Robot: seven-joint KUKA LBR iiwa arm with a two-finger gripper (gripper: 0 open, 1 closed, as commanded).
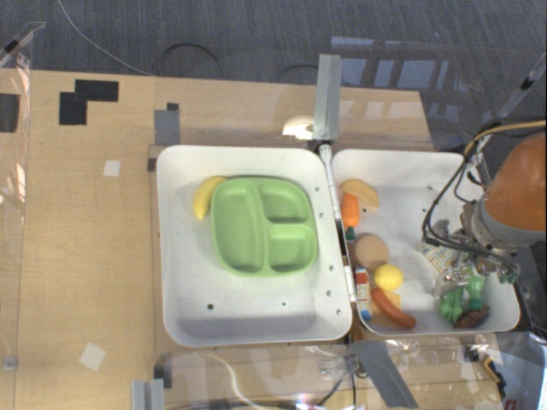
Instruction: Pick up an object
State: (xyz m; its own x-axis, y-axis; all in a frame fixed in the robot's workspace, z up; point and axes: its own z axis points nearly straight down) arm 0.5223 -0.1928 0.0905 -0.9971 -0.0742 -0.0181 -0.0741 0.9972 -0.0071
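Note:
The right bin (pixel 402 173) holds several toy foods. Along its left side lie a pale bread piece (pixel 361 193), an orange carrot (pixel 350 211), a brown round piece (pixel 370 250), a yellow lemon (pixel 389 278) and a red-brown sausage (pixel 394 311). In the bin's near right corner sit a green leafy piece (pixel 455 303) and a dark brown piece (pixel 472 318). My gripper (pixel 466 273) hangs low over that corner, just above the green piece, under the orange band (pixel 517 186). The wrist hides the gripper's tip.
The left bin (pixel 184 314) holds a green divided plate (pixel 261 225) with a yellow banana (pixel 205 196) at its left edge. A small red-and-white tube (pixel 362 285) lies by the wall between the bins. Cables (pixel 449 199) loop off the wrist over the right bin.

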